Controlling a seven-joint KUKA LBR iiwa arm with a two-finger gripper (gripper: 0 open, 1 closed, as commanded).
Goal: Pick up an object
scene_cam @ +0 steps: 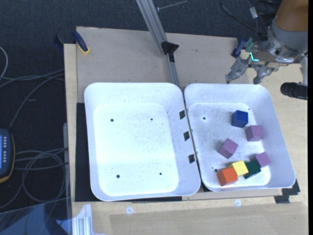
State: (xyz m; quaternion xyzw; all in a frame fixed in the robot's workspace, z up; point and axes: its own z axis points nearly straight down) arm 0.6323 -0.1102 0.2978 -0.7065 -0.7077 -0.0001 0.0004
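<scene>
All the candidate objects are gathered in the right bin, while the left bin is kept beside it, the two rims being nearly joined along the middle, probably so that picks can be made from one tray and drops into the other. The pincer is seen at about one o'clock of the camera view, poised over the bare tabletop just beyond the far rim of the right bin; its fingers are spread apart and nothing is pinched between them, so it is judged that a descent has not yet been made. The blue cube is the nearest object, found toward twelve o'clock within the right bin and set apart from the rest, which makes it a likely choice. Being a cube, it has no real long axis; its faces are turned slightly off square to the bin walls, so a matching wrist turn would probably be needed. A purple cube is placed just beside it toward four o'clock, and another purple block is found near the bin's centre. At about five o'clock a tight cluster is formed by the orange block, yellow block, green block and a small purple block, touching or nearly so, which is judged harder to grasp cleanly.
</scene>
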